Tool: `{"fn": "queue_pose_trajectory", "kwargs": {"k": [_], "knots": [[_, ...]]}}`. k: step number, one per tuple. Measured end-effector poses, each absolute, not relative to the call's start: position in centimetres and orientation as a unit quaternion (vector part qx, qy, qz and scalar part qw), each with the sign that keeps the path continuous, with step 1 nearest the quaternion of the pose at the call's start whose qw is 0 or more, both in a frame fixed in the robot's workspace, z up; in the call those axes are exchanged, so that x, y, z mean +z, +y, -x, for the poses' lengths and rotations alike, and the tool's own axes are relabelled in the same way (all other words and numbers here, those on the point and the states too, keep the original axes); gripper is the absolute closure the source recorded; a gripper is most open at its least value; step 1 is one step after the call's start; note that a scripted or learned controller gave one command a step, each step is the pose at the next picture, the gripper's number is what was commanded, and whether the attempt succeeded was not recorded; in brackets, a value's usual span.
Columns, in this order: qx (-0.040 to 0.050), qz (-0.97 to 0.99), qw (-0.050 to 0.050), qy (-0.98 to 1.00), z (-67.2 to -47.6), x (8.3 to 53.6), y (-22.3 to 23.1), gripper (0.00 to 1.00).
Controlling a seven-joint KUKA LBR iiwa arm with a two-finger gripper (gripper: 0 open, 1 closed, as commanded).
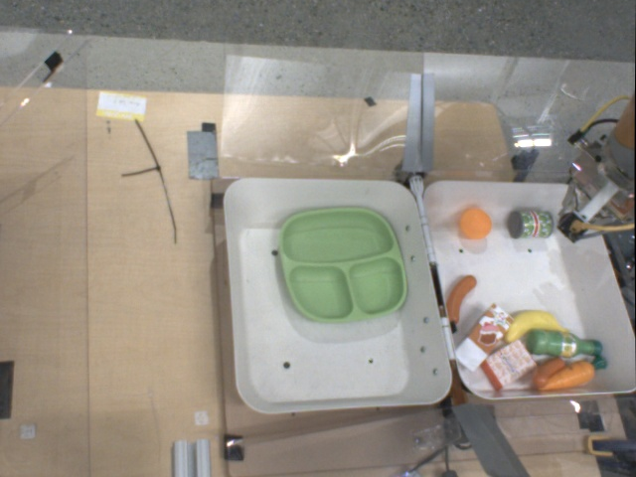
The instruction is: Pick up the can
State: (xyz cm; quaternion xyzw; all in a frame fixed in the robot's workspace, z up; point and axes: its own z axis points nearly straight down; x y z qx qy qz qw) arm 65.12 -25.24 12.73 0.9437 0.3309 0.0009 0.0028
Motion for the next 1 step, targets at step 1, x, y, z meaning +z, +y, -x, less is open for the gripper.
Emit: {"fn": "queue_pose_trajectory", "kwargs": {"k": [1], "knots": [[0.0011,-0.944,0.003,0.331,-64.34,13.77,-24.68,0.00]]}}
